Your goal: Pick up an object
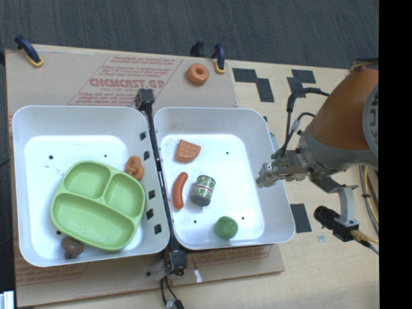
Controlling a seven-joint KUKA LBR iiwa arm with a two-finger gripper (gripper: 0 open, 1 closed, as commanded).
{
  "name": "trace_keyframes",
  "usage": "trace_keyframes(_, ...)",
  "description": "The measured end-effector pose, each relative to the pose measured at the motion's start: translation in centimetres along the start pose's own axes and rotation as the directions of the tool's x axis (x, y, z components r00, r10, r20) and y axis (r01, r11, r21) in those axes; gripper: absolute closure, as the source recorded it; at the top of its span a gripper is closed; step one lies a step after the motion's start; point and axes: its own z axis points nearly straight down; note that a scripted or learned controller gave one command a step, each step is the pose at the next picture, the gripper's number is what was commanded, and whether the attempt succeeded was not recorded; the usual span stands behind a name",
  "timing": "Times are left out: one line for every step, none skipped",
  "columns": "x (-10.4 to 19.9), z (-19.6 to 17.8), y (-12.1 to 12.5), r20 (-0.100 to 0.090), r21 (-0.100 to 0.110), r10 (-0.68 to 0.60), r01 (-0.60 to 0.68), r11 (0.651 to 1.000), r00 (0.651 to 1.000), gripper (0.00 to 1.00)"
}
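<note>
Your gripper (265, 176) hovers over the right bin's (254, 118) right rim, carrying nothing; its spread isn't discernible. You're mid-approach: nearest, leftward, sit a green ball (226, 227) and a small can (203, 190). Next, centre above one and descend.

You are looking at two shallow white plastic bins (270, 148), smooth with a soft sheen. The light green divided plastic tray (98, 205) looks smooth and semi-matt. The round green plastic ball (226, 227) has a slight gloss, and so does the smooth red plastic sausage (179, 190). The small can with a green printed paper label (203, 190) shows a dull grey metal-looking end. The orange waffle-shaped wedge (188, 150) has a ridged, matt surface. The bench sheet of brown cardboard with red print (122, 82) looks matt and papery. The arm's big orange band (344, 118) is smooth, faintly glossy.
</note>
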Motion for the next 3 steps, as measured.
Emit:
trace_keyframes(0.6, -1.8, 0.1, 0.001, -0.004, 0.001, -0.001, 1.0, 1.0, 1.0)
trace_keyframes(-2.5, 1.4, -0.1, -0.001, 0.002, 0.002, -0.002, 1.0, 1.0, 1.0)
trace_keyframes(-1.1, -2.5, 0.0, 0.001, -0.004, 0.002, -0.002, 1.0, 1.0, 1.0)
